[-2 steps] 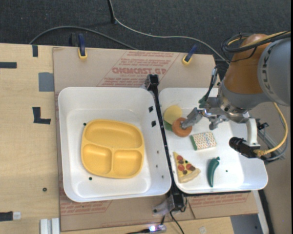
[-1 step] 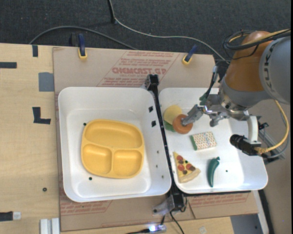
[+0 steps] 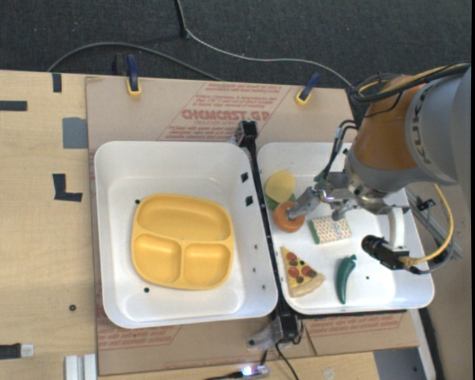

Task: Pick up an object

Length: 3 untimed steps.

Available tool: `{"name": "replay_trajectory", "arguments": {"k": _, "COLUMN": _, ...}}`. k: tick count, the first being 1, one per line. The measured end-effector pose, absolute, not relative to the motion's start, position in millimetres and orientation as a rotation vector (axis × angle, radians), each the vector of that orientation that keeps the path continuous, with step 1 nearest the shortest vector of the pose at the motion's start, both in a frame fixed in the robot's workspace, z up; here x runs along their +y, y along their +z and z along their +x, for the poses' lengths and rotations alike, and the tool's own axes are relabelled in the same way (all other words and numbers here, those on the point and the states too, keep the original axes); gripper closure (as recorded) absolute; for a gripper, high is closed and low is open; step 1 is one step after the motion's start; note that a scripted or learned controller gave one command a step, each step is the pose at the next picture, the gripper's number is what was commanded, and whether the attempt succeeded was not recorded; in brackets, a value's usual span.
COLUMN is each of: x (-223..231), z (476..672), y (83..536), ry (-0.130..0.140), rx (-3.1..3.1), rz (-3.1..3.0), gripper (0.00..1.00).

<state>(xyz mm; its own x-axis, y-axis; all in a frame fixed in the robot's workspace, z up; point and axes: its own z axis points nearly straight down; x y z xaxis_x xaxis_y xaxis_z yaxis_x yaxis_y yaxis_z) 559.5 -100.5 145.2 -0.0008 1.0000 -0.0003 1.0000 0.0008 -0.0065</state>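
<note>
left bin (image 3: 111,236): has a yellow divided plate (image 3: 182,240) sitting in the middle, three compartments, nothing on it as far as I can see.

right bin (image 3: 408,295): this is where the small stuff lives. Yellow toy lemon-ish thing (image 3: 280,185) on the far left side, an orange round toy (image 3: 289,217) just near of it, a speckled sponge-like square (image 3: 331,229) to the right of that, a toy pizza slice (image 3: 299,271) at the near left, and a green toy pepper (image 3: 344,277) just right of the pizza.

tool (image 3: 307,205): hanging low over the right bin, tip right at the orange round toy, maybe touching it. Honestly can't tell if it's clenched or released from this angle, and I don't see anything clearly caught in it.

likely target: the orange round toy, since the tip is basically on it. It's crowded against the lemon thing, so not much room on the far side.

handling guess: looks like light hard plastic, smooth and rounded, so probably slippery. I'd pinch it across the widest part, coming straight down, or it'll squirt out sideways.

backup: the sponge square looks soft and grippy, with open space around it.
</note>
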Motion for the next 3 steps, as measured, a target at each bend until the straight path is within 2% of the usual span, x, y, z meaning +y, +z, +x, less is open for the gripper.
{"name": "replay_trajectory", "arguments": {"k": 1, "x": -110.7, "z": 555.9, "y": 99.2, "ry": 0.001, "rx": -2.224, "rz": -2.227, "gripper": 0.00}}
{"name": "replay_trajectory", "arguments": {"k": 2, "x": -114.7, "z": 559.3, "y": 91.0, "ry": -0.003, "rx": -2.227, "rz": -2.232, "gripper": 0.00}}
{"name": "replay_trajectory", "arguments": {"k": 3, "x": -112.0, "z": 561.9, "y": 103.2, "ry": -0.015, "rx": -2.233, "rz": -2.231, "gripper": 1.00}}
